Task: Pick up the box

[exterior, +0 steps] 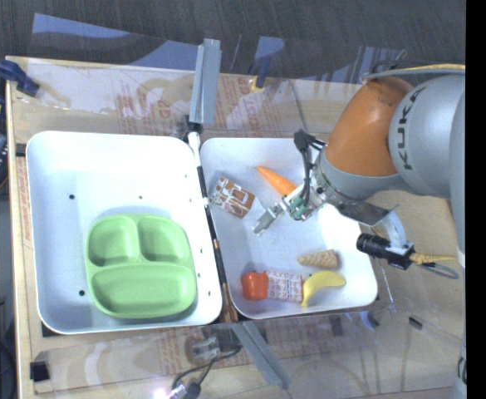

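Nothing is lifted yet: the box (232,197) lies in the right bin (355,302) (upper left part), while the gripper (269,220) hangs just beside it, fingers spread and holding nothing.

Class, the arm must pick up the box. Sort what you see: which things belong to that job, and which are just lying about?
Job: box; gripper; right bin.
Lying about: carrot; banana; cone; red-capped packet; green tray.
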`<state>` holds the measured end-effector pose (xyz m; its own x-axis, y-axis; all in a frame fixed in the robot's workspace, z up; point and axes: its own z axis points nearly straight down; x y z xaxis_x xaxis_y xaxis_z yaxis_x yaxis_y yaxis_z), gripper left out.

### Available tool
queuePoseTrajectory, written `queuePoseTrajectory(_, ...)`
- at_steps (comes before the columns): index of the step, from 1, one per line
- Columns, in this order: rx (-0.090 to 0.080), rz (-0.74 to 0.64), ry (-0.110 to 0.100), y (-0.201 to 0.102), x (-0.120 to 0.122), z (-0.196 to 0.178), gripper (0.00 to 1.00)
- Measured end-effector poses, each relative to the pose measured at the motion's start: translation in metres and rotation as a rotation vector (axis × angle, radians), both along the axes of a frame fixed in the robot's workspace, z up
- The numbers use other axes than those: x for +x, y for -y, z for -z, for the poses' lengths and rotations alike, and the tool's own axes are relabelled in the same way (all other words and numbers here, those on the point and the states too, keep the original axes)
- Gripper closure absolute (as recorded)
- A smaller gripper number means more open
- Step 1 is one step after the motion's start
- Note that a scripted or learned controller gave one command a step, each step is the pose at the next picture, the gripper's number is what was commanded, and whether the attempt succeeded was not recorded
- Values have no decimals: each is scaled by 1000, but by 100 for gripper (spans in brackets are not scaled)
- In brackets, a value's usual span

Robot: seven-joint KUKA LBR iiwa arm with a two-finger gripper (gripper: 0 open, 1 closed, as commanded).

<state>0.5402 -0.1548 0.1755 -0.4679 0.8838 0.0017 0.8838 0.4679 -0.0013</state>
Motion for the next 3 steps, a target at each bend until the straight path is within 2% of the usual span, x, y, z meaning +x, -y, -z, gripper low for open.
queuePoseTrajectory(1, 0, 162, -2, 20, -63, 76, 0)
queuePoseTrajectory(2, -2, 156, -2, 21, -62, 66, 100)
queuePoseTrajectory(3, -2, 156, -2, 21, -62, 66, 0)
